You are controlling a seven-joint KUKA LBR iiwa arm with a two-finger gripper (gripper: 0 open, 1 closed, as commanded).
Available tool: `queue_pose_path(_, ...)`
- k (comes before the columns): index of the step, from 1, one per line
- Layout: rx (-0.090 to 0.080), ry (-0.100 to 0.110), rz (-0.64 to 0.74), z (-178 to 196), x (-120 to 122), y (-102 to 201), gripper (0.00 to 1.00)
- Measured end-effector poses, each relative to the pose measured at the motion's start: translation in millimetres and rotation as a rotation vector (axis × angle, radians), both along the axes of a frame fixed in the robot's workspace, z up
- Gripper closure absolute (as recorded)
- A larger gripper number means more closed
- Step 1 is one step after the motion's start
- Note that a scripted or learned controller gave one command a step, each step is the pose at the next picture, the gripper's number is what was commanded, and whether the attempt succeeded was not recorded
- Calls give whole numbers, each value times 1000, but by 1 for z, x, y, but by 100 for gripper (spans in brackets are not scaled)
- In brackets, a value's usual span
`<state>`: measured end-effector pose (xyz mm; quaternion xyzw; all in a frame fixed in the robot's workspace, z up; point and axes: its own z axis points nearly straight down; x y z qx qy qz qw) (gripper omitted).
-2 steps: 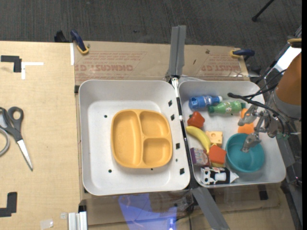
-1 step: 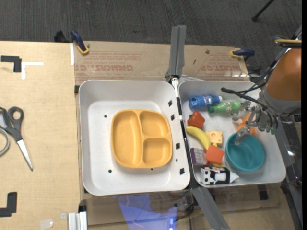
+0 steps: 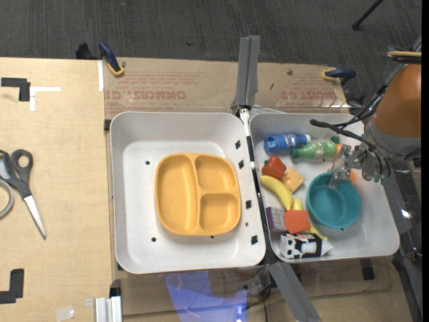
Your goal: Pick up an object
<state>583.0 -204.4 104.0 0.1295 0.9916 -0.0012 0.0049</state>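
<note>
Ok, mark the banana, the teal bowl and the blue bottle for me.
banana point(image 3: 277, 190): camera view, middle of its curved yellow body.
teal bowl point(image 3: 333, 204): camera view, inner floor of the bowl.
blue bottle point(image 3: 287, 141): camera view, middle of its lying body.

A rounded orange band point(image 3: 402, 102) is seen above a grey wrist section point(image 3: 389, 136). Black cables point(image 3: 338, 126) are looped beside it. The gripper point(image 3: 350, 168) is built of small metallic parts.

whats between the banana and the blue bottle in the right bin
In the camera view, a red pepper-like toy and an orange wedge lie between the banana and the blue bottle.
</note>
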Motion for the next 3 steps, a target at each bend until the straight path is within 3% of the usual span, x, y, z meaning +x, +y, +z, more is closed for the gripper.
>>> queue_pose_path(1, 4, 1, -183, -7, 65, 65, 100)
queue_pose_path(2, 6, 22, -182, -13, 60, 66, 0)
queue_pose_path(3, 3, 6, -115, -11, 32, 51, 0)
